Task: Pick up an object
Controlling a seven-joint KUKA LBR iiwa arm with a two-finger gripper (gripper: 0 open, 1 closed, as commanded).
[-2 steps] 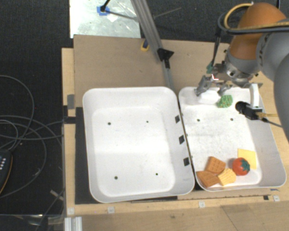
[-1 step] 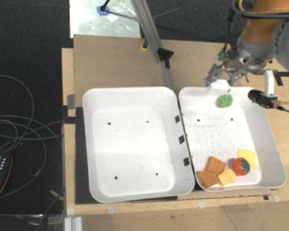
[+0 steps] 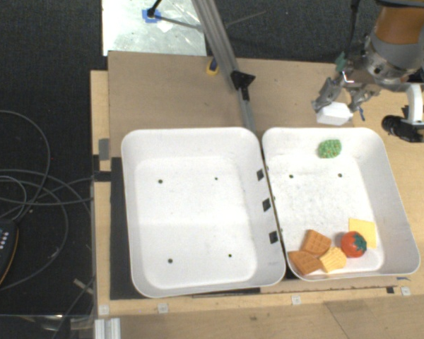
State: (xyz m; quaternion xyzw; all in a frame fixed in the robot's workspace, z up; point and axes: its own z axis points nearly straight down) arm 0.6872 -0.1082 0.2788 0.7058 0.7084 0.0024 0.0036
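Step in hand: the gripper (image 3: 337,99) hangs above the far rim of the right bin (image 3: 398,189), with a small white block (image 3: 333,114) at its tips; by the look of it the block sits between the fingers, so the gripper seems closed on it, lifted clear of the bin.
Next move: if the hold is sound, a steady rise is all it calls for; the block looks smooth and pale, so a slip is possible.
White block: small, boxy, matte.
Green piece (image 3: 329,148): round, bumpy, lying near the far wall of the right bin, just below the gripper.
Near corner of right bin: two waffle-like orange squares (image 3: 312,249), a yellow wedge (image 3: 362,230), a red tomato-shaped toy (image 3: 353,244), all close together, some touching.
Left bin (image 3: 191,210): shallow white plastic, rounded corners.
Desk (image 3: 169,90): flat brown board.
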